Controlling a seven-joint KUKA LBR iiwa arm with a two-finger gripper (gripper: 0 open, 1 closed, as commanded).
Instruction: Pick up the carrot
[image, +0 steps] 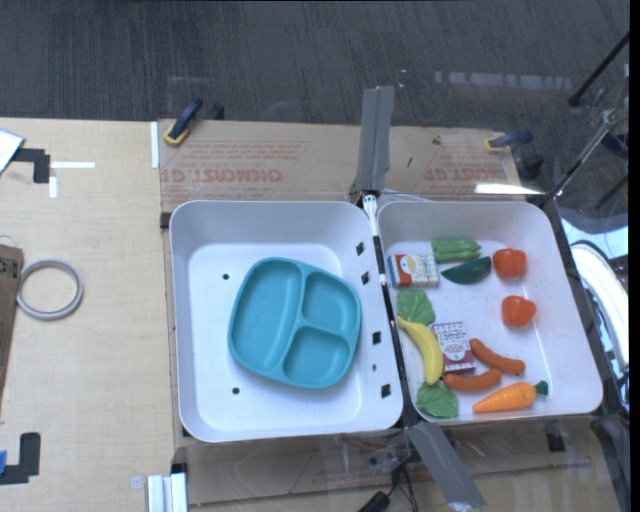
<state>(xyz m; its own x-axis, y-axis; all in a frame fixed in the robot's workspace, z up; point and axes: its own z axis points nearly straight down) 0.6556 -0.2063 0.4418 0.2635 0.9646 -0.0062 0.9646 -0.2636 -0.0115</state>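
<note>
The carrot (508, 397) is orange with a small green top. It lies near the front right corner of the right bin (565, 262), its green end pointing right. Two orange-brown sausages (497, 356) (472, 380) lie just behind and left of it.
The right bin also holds a banana (425, 346), green leaves (415, 305) (437, 401), two small cartons (414, 270) (453, 343), green peppers (456, 248) (466, 270) and two red-orange tomatoes (509, 263) (518, 311). A teal divided plate (295, 322) lies in the left bin (200, 330). A tape roll (42, 289) sits on the bench at left.
</note>
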